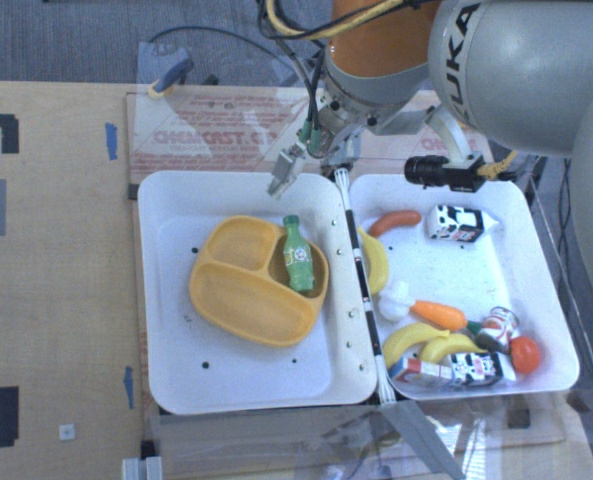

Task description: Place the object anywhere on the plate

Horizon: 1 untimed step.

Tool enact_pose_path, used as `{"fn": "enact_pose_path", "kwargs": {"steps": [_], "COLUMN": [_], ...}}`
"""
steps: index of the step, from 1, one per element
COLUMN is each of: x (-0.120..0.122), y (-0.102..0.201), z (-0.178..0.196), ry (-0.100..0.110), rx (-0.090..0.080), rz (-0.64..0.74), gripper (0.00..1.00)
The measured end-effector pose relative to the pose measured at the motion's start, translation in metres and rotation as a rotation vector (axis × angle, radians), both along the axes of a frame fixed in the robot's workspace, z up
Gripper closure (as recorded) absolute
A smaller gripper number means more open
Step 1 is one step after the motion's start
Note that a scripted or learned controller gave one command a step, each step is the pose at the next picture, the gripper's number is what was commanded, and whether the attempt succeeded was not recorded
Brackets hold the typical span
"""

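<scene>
Green bottle (297,256) lies on the yellow plate (246,298).

Floor: grey carpet (96,8) along the top
Worktop: pale wood (56,268), black corner marks (1,133), blue tape bits (111,140)
Sheet: clear printed plastic (211,133) behind the bins
Light: even, soft shadows

arm (516,58): grey casing | orange band | yellow and black cables

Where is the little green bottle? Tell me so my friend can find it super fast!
Look in the left white bin, where a yellow plate with sections sits. The green bottle lies on the plate's right side, near the wall between the bins. It is the one green thing there, with a white label.
</scene>
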State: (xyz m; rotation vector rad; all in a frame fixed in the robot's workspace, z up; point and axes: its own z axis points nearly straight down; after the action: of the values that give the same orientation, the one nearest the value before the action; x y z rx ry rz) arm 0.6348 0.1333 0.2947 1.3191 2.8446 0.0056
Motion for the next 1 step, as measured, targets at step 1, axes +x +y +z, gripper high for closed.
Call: {"fn": "enact_pose_path", "kwargs": {"steps": [1], "x": [0.0134], "y": [0.0480], "z": [-0.0322], "ry": [0.000], "rx": [0.000], "rz": [0.101], "gripper": [0.00]}}
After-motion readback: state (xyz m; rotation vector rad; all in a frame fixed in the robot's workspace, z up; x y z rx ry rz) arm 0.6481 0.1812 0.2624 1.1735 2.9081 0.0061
